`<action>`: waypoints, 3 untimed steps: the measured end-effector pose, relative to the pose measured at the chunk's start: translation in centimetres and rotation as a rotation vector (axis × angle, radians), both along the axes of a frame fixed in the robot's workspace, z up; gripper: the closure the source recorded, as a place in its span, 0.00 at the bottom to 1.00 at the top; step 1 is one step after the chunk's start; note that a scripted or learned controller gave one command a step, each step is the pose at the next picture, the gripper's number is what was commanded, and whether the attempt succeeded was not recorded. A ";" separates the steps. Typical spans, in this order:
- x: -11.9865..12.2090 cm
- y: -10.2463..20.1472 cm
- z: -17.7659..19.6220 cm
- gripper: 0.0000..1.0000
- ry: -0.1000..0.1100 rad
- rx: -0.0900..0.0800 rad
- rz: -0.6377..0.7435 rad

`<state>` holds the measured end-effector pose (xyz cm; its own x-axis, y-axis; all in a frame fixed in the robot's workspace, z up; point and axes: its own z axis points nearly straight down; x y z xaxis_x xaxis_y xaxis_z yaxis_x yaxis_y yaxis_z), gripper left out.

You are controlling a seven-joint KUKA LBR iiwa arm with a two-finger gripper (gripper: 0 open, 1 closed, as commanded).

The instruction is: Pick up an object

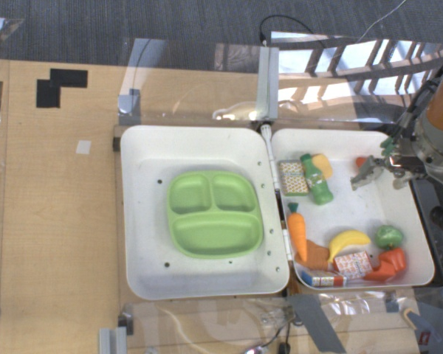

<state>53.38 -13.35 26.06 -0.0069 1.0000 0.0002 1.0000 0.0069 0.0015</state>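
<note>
Gripper [367, 172] low in right bin [421, 220], right of green bottle [316, 179], likely placed for a pick; jaws spread, holding nothing

Divided plate [214, 214] in left bin [144, 220], toy foods in right bin [406, 212], banana [349, 240] before bottle [316, 179]
</note>
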 end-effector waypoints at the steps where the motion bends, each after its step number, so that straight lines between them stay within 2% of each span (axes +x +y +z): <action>1: 3.8 4.9 -7.8 0.00 0.002 0.001 -0.120; 2: 7.8 0.4 -17.2 0.00 -0.010 -0.002 0.164; 3: 8.1 0.7 -16.2 1.00 -0.016 0.001 0.166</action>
